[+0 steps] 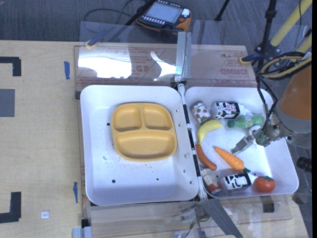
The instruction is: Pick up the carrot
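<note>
Carrot (229, 157) | right bin (282, 167) | just below-left of pincer (243, 144)

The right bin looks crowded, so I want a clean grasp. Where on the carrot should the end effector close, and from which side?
Probably across the middle of the carrot, coming straight down. It lies flat and slanted, thick end lower right, with bare bin floor along both long sides. The end effector is already just upper right of it. Avoid the thick end, which lies close to the black-and-white bottle.

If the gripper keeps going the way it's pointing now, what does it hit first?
Most likely the carrot. The gripper points down and to the view's left, and the carrot's thick end lies just beyond its tip. Height above the right bin is unclear, so it might pass over.
</note>
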You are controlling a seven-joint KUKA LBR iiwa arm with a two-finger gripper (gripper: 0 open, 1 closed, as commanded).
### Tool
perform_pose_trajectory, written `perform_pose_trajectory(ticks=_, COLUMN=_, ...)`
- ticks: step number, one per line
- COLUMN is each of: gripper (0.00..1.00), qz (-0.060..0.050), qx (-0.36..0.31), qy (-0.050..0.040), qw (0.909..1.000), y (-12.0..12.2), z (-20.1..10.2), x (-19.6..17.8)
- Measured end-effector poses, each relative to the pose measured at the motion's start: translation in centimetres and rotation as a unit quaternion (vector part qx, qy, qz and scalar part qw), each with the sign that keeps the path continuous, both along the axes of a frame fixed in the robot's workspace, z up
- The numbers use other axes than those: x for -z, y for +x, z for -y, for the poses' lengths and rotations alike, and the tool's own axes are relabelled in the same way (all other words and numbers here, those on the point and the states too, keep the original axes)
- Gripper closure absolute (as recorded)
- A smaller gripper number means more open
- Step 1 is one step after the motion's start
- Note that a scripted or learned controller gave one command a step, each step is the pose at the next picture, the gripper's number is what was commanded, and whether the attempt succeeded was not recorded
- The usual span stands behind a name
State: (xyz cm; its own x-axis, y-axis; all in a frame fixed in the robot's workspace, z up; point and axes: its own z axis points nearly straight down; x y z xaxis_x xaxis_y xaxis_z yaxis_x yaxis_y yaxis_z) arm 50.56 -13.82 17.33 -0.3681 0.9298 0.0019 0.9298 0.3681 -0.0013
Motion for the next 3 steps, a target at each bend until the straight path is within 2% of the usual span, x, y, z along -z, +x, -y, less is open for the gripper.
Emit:
perform_pose_trajectory(ticks=1, gripper=0.00, qz=0.004, qx=-0.039, qy=-0.0014, qw=0.9992, y=0.0, z=-3.1, x=8.6)
perform_pose_trajectory(ticks=2, gripper=1.00, qz=0.008, qx=-0.038, qy=-0.0021, qw=0.9992, y=0.2, z=-3.1, x=7.6)
perform_pose_trajectory(ticks=3, gripper=1.00, qz=0.001, qx=0.053, qy=-0.0009, qw=0.9986, y=5.8, z=-8.7, x=-1.1)
